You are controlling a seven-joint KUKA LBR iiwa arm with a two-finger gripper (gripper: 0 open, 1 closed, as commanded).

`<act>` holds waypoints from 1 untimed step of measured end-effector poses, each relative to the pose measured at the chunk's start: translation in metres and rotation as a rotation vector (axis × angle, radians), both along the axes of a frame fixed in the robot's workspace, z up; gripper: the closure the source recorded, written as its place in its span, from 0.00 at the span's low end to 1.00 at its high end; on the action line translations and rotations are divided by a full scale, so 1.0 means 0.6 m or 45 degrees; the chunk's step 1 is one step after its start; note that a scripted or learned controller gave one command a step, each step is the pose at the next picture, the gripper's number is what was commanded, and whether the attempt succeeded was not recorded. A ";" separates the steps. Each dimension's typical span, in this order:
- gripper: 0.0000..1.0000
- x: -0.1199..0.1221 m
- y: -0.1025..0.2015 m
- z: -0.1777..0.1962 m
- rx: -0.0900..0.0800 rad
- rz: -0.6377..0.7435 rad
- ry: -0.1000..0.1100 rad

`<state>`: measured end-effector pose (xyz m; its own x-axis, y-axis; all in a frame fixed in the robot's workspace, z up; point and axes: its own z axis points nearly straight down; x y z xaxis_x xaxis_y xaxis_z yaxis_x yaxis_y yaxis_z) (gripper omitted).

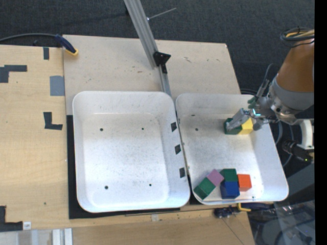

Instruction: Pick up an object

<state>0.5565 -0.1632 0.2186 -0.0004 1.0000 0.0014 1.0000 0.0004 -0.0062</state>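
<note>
My gripper hangs low over the far right part of the right bin, reaching in from the right. Directly at its tip are a small green block and a yellow block, side by side; the gripper partly covers both. I cannot make out whether either block is between the jaws. At the bin's near edge lies a cluster of blocks: green, pale purple, dark green, blue and orange.
The left bin stands beside the right one, their rims touching. A slanted metal rail runs down to the bins' far junction. The arm's orange band is at the right edge. A blue and yellow tool lies far left.
</note>
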 end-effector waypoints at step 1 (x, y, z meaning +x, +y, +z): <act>0.00 0.002 0.000 0.005 -0.001 0.002 -0.006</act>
